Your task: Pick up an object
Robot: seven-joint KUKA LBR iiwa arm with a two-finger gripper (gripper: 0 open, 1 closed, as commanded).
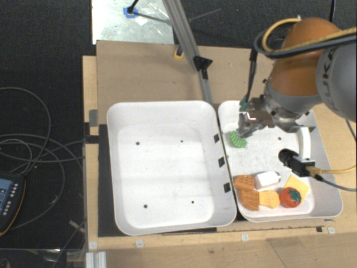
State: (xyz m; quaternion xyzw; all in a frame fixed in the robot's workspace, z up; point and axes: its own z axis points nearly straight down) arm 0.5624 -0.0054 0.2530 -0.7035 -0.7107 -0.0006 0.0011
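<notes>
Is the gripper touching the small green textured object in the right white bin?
Cannot tell. In the camera view the gripper sits directly over the green object, overlapping its top edge, but neither contact nor a gap is plain.

Dark carpet floor (44,49); brown bench top (145,71); loose black cables (33,144) at left; pale sheet (131,13) beyond bench.

I see the claw (246,128) low in the right bin (329,202), at about ten o'clock of it, just above a green toy (239,140). Toward five o'clock lie a waffle (247,191), a white block (267,179), a cheese wedge (298,185) and a tomato (289,197). The left bin (167,166) sits beside it on the counter (111,77).
</notes>
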